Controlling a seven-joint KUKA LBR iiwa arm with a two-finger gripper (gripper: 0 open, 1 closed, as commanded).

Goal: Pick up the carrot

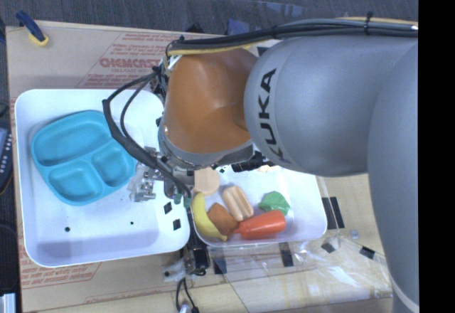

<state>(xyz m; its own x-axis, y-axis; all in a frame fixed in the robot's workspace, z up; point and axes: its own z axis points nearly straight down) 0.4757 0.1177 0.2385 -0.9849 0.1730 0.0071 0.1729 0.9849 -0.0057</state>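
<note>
The KUKA arm [313,105] is seen reaching in from the right, its orange band [206,102] hanging above the divide between the 2 white bins. The gripper [146,187] is seen just over the right edge of the left bin [43,247], beside the blue divided tray [82,155] that lies in that bin's far left part. Whether the gripper is open or closed cannot be told; the metal parts are small and blurred, and nothing is seen held in them.

The carrot [263,225] lies in the right bin [313,223], near its front edge, touching the hot dog [238,201] and a brownish food piece [222,219] on its left. A banana [202,223] is curved along the left edge of that bin, a green vegetable [274,201] sits just behind the carrot, and a pale disc [207,181] lies toward the far left corner.

Several risks can be judged from here. The gripper is over the wrong bin, so a descent now would miss the carrot altogether. Because the carrot is packed against its neighbours, a neighbouring piece could be caught instead, or the carrot could be pushed against the front wall. The smooth, tapered body may also slip from a grasp taken off centre.
</note>
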